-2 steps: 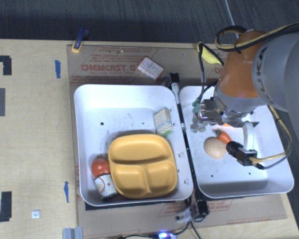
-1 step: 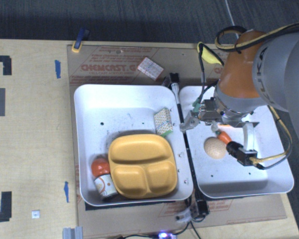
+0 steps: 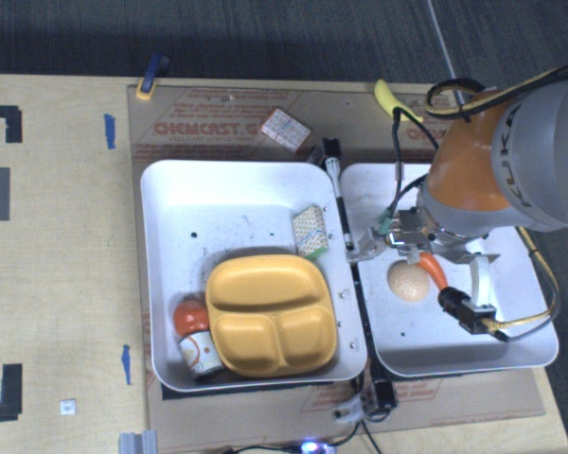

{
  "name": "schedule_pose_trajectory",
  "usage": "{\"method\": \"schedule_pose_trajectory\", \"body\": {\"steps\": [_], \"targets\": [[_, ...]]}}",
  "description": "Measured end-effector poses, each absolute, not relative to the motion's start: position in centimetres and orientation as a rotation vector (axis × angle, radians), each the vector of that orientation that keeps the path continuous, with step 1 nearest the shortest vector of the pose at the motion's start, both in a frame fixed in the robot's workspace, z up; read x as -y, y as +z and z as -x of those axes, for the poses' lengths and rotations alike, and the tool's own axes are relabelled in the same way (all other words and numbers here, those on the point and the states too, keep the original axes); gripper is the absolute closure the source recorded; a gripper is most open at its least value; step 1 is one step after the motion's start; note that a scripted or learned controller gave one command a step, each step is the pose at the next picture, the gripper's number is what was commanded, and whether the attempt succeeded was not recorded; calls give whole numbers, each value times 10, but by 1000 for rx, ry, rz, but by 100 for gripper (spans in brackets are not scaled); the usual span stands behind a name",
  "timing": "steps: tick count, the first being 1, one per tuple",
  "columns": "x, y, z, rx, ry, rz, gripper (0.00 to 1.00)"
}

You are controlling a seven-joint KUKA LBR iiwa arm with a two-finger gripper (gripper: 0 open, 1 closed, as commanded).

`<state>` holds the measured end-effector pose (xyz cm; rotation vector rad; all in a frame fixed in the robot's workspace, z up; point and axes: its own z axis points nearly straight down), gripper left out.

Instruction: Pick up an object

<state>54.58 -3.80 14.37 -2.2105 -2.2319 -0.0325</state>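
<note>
Arm's over the right bin [image 3: 511, 348], gripper [image 3: 412, 244] low just above a tan egg-like ball [image 3: 408, 282] with an orange piece [image 3: 433, 270], maybe a carrot, touching it. Left of that bin, a yellow sectioned tray [image 3: 270, 312].

Cardboard sheet [image 3: 218, 126], far edge: you can read red print "CHEMCAST".
Arm [image 3: 530, 159]: dark letters, which you can't make out.

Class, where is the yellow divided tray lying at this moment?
The yellow divided tray lies in the left bin, toward its near edge in the camera view, with a small red-and-white bottle against its left side and a patterned packet just beyond its far right corner.
</note>
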Motion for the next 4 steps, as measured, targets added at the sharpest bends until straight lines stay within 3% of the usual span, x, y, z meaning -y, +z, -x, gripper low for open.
{"method": "schedule_pose_trajectory", "body": {"steps": [1,2,4], "targets": [[44,139,-546,2234,-46,2208,0],[46,139,-537,2222,-22,2186,0],[49,136,-534,2228,-39,2191,0]]}}
